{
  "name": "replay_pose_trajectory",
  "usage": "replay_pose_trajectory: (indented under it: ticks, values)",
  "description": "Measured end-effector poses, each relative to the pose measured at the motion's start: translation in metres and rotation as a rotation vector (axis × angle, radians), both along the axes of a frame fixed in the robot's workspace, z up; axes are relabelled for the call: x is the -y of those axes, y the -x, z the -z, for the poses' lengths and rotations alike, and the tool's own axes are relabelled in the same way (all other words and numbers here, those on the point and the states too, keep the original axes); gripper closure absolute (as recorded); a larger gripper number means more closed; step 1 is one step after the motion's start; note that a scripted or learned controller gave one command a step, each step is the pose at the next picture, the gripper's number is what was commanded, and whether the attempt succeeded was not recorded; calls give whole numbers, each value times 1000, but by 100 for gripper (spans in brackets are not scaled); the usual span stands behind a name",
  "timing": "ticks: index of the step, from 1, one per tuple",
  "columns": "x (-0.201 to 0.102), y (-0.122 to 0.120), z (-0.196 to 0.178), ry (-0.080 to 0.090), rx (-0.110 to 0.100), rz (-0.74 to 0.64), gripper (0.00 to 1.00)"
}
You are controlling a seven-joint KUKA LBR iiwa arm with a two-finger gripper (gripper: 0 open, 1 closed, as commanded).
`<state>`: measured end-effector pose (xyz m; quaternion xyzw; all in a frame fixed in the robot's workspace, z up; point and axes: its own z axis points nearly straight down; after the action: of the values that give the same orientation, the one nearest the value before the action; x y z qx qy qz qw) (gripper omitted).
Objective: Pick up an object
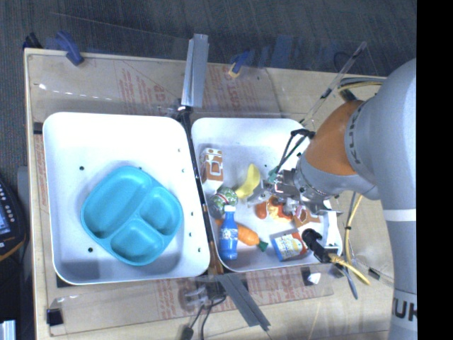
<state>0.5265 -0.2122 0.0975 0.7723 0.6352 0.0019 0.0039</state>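
My gripper [280, 194] is down in the right bin [244, 134], near its middle right. Directly beside it lie small red and orange pieces [265, 208]. A yellow banana [249, 181] lies just left of the gripper. Further left are a small orange-and-white box [211, 163] and a green and silver round object [225, 196]. Along the bin's front lie a blue bottle with a white cap [228, 235], an orange carrot [248, 236] and a small labelled can [287, 245]. The arm hides the right part of the bin.
The left bin [64, 137] holds a blue divided plate [132, 214]. A metal bar [194, 69] stands behind the seam between the bins. The grey arm with its orange band [336, 144] reaches in from the right.
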Motion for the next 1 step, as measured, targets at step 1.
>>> replay_pose_trajectory:
  ticks: [1]
  values:
    - [0, 0, -9, -1, -2, -3, 100]
